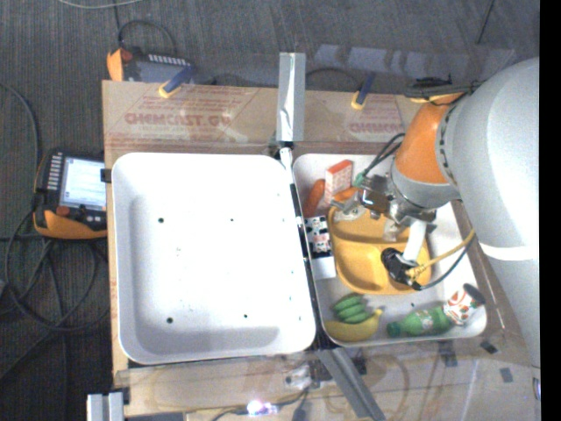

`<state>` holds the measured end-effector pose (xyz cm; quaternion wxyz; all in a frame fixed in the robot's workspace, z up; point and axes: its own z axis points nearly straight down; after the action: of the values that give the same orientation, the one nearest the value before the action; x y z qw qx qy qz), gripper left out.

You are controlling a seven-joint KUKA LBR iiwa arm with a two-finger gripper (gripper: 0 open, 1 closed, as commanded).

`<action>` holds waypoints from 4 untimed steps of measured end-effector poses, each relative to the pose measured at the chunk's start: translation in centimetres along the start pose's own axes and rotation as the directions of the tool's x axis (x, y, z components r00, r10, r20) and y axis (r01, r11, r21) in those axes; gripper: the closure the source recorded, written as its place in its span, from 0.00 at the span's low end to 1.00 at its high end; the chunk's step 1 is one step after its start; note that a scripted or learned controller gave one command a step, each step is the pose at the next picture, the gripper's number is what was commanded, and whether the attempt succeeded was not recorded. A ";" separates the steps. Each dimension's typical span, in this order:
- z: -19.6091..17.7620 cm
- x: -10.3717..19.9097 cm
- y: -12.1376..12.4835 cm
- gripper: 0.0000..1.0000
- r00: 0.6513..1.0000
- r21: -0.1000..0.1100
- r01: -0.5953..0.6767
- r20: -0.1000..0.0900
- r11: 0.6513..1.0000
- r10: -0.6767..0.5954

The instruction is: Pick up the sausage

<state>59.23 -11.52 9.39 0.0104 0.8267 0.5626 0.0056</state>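
The sausage (313, 197) is a reddish-orange, elongated piece lying along the left wall of the right bin (478, 323), near its far end. My gripper (388, 207) hangs below the orange wrist band (422, 143), over a large yellow jug-like object (364, 251) in the middle of that bin. It is to the right of the sausage and apart from it. The wrist housing hides the gripper's tips.
An orange-and-white carton (337, 181) stands just right of the sausage. A small black-and-white item (317, 235) lies below it. At the near end lie green pods (351, 306), a banana (355, 327), a green bottle (421, 323) and a red-and-white item (461, 303). The left bin (123, 235) is alongside.
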 end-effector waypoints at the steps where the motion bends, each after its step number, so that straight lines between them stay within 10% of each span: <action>1: 0.6 0.3 5.4 0.00 1.000 0.059 0.011 0.023 0.998 -0.013; 2: 0.8 -0.1 6.6 0.00 0.998 0.082 -0.060 0.033 0.995 0.058; 4: 0.4 2.1 6.2 0.00 0.992 0.051 -0.118 0.038 0.992 0.116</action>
<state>65.77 -11.86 9.08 -0.0019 0.8583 0.5126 -0.0233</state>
